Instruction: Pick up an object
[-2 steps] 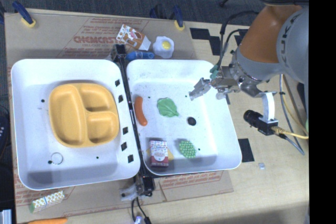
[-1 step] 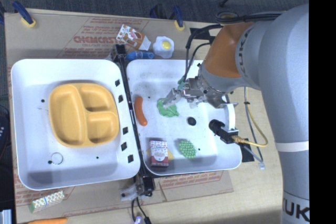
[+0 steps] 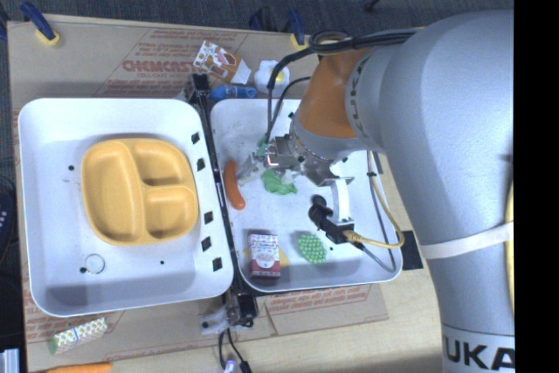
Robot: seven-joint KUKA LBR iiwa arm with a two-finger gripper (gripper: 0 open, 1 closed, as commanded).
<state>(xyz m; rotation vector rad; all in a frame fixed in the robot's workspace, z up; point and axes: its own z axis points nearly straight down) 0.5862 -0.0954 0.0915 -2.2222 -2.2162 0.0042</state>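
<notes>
We see the gripper (image 3: 278,160) low in the right bin (image 3: 376,271), its wrist hanging over the bin's upper middle, right above a small green piece (image 3: 280,184). The head blocks our line to the fingers, so we cannot tell how far apart they stand, nor whether anything sits between them.

The green piece looks like the target, since it lies just under the tool. We judge it light and soft, perhaps a leafy toy; it should give under pressure and may slip out if pinched at a thin edge. We would take it across its thickest part, near the middle.

Other candidates lie in the same bin. An orange sausage (image 3: 233,185) rests along the left wall, probably smooth and apt to roll, so closing across its short axis at mid-length seems best; the wall beside it leaves little room for a finger. A small carton (image 3: 264,254) lies near the bottom edge, stiff and flat-sided, an easy grip across its narrow sides. Beside it sits a green dotted ball (image 3: 311,247), likely rubbery, to be taken across its centre.

The left bin (image 3: 44,214) holds a yellow tray (image 3: 140,188), too wide for this gripper. Both bins rest on the bench (image 3: 157,57).
</notes>
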